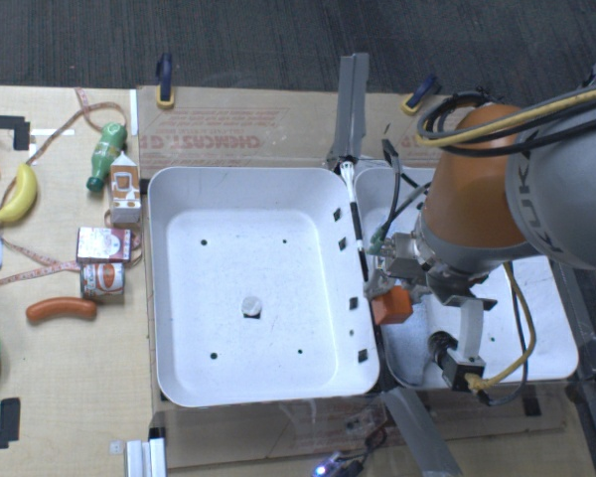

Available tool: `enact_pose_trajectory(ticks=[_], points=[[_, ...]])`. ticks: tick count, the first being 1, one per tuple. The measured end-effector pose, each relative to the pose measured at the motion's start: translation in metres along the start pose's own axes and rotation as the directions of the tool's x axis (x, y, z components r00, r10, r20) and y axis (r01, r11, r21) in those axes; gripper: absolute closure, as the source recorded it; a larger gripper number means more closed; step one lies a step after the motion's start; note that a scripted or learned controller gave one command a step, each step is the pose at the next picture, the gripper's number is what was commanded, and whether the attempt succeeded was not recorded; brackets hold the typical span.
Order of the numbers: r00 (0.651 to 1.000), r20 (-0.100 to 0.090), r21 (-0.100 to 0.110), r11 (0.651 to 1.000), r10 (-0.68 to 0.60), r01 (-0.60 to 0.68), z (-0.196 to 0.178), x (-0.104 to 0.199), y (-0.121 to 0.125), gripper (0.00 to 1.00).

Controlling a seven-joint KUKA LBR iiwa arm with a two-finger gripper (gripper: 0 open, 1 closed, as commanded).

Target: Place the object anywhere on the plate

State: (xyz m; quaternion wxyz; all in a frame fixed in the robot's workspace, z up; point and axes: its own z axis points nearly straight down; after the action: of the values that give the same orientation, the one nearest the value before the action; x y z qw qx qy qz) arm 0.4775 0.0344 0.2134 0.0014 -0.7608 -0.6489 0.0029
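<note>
Robotics lab: clamped cardboard bench (228, 127), two white bins (169, 266), toy food (15, 195), cabled arm (536, 177).

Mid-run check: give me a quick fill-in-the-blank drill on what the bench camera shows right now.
1. The small white disc lies in the ____ bin.
2. The arm's wrist hangs over the ____ bin.
3. The object at the divider between the bins is ____ in colour.
4. The banana lies on the bench to the ____ of both bins.

Missing words: left; right; orange; left
</note>
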Motion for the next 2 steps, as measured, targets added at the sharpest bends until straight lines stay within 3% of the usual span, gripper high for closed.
enact_pose_trajectory(ticks=[1, 2], points=[[0.999, 0.002, 0.000, 0.999, 0.054, -0.054, 0.033, 0.147, -0.002, 1.00], [0.934, 0.002, -0.003, 0.934, -0.357, 0.357, -0.014, 0.076, 0.037, 1.00]])
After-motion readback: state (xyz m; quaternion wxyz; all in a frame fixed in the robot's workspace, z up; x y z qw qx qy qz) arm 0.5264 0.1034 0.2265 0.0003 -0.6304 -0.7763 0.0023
